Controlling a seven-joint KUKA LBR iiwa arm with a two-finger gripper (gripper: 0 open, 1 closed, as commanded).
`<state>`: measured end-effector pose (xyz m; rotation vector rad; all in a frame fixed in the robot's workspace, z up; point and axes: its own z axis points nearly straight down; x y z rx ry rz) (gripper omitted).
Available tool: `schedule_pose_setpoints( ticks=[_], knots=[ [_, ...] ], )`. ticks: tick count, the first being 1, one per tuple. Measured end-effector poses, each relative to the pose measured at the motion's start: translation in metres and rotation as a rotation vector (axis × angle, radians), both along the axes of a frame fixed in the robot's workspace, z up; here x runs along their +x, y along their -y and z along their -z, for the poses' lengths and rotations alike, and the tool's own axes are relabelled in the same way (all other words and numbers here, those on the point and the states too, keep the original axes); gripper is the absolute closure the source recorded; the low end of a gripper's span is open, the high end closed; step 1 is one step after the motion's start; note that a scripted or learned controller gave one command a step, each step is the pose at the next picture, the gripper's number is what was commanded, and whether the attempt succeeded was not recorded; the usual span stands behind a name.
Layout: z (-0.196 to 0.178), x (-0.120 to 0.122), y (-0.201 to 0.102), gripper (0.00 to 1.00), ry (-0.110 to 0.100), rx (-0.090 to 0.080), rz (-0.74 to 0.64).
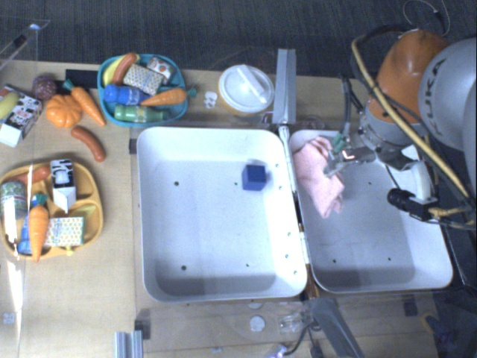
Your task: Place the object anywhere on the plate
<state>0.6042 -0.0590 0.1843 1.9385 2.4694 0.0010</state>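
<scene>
Reaching in from the right over the right-hand bin (pixel 417 274), grey arm (pixel 447 80) with orange band (pixel 402 69) bent above the bin's upper half. Hovering with the gripper (pixel 340 157) at the right edge of a pink cloth (pixel 319 176), fingertips touching or just above the fabric; fingers looking close together, but too blurred to tell whether pinching the cloth or merely resting on it. Lying crumpled against the left wall of that bin, the cloth, upper part bunched near the top corner, lower part trailing down toward the bin's middle. Sitting alone in the left-hand bin (pixel 194 267), a small blue cube (pixel 255 176), right of centre and near the top, well apart from the gripper. Standing beyond the bins on the bench (pixel 89 304): a round white-lidded container (pixel 247 88), a blue bowl (pixel 141 89) heaped with toy food, a yellow plate (pixel 51 209) at far left holding a carrot and small boxes. Lying loose between bowl and plate, a toy pumpkin (pixel 61 110), a carrot (pixel 91 104) and a sausage (pixel 88 143).
</scene>
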Motion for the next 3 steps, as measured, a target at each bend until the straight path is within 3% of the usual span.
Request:
schedule_pose_setpoints(
  ticks=[1, 3],
  knots=[
    [-0.041, 0.001, -0.002, 1.00, 0.001, 0.001, -0.008],
    [-0.035, 0.011, -0.116, 1.00, 0.006, -0.001, -0.816]
  ],
)
